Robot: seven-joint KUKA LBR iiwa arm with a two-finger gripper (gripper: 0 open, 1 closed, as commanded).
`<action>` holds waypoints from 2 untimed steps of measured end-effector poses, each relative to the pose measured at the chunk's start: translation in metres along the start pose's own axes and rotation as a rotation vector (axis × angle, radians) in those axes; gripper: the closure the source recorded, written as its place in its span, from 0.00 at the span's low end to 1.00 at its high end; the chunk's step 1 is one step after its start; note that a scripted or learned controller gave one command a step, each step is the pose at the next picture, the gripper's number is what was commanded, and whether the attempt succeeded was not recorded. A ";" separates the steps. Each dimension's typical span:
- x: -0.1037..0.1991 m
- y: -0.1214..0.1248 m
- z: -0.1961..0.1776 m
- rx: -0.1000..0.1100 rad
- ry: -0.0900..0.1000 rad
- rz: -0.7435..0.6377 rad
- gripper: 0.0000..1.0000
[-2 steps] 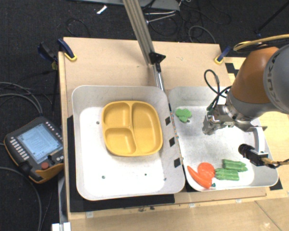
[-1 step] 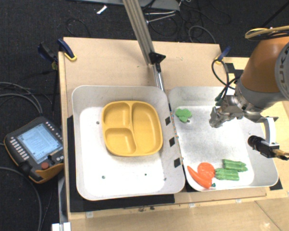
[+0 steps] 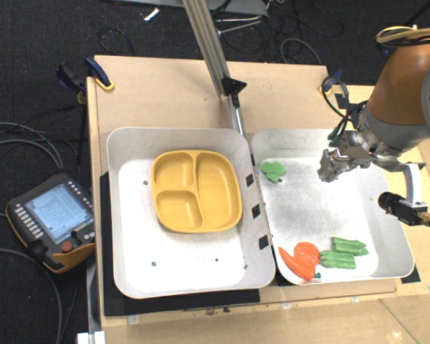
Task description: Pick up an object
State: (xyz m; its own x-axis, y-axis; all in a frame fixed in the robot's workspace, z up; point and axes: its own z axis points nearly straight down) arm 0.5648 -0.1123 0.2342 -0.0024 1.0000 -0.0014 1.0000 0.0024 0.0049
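Your pincer [image 3: 330,169] hangs over the right bin [image 3: 308,213], near the green leaf [image 3: 273,170]; I cannot tell its state. Tomato [image 3: 306,252], carrot [image 3: 294,264] and beans [image 3: 342,253] huddle at the near rim, awkward to reach. The yellow plate [image 3: 197,190] fills the left bin [image 3: 129,192].

Nothing readable is showing anywhere from where I'm standing. The handheld control pendant [image 3: 54,223], lying on the floor well away from the jaws, is glowing, but its screen text is too small to read.
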 end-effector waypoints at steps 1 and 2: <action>0.059 0.023 0.003 0.003 0.003 -0.006 1.00; 0.110 0.036 0.014 0.004 0.002 -0.005 1.00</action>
State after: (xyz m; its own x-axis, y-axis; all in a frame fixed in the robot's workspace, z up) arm 0.6004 -0.0019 0.2207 -0.0075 1.0000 0.0010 1.0000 0.0075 0.0009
